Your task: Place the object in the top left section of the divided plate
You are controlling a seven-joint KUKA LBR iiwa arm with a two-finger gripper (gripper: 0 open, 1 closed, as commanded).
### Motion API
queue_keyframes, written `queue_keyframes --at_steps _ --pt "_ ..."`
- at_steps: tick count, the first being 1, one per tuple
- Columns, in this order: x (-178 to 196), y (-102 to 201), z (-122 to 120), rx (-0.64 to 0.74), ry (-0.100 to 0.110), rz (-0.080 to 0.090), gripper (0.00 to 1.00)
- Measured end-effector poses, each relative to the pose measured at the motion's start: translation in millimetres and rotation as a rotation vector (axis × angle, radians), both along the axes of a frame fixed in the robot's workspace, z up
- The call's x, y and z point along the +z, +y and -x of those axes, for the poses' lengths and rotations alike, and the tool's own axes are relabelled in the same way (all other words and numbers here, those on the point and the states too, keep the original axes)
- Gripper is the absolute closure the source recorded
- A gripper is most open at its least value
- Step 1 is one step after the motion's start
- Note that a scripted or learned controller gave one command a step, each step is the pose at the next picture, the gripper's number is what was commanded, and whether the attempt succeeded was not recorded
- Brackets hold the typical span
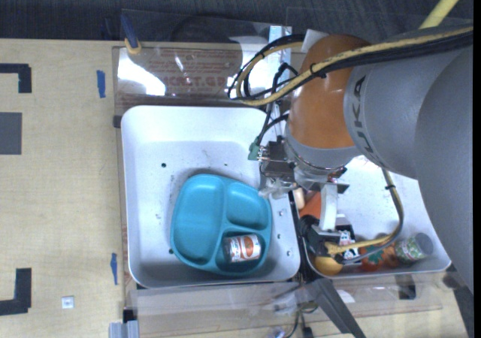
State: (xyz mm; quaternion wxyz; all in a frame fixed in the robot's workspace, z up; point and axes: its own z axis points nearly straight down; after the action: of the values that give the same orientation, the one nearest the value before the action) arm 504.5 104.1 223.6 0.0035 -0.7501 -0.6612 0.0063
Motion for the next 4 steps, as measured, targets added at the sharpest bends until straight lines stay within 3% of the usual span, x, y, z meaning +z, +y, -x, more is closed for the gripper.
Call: queue_keyframes --at_steps 1,2,3,4 --pt "-116 25 -101 0.356 -0.009 -0.003 1.00" --pt "-133 75 -91 0.278 -0.022 -0.003 1.00" --pt "-11 40 -162 -0.295 -0.015 0.000 1.00" --pt "-42 -55 -137 -0.494 -0.003 0.006 1.00"
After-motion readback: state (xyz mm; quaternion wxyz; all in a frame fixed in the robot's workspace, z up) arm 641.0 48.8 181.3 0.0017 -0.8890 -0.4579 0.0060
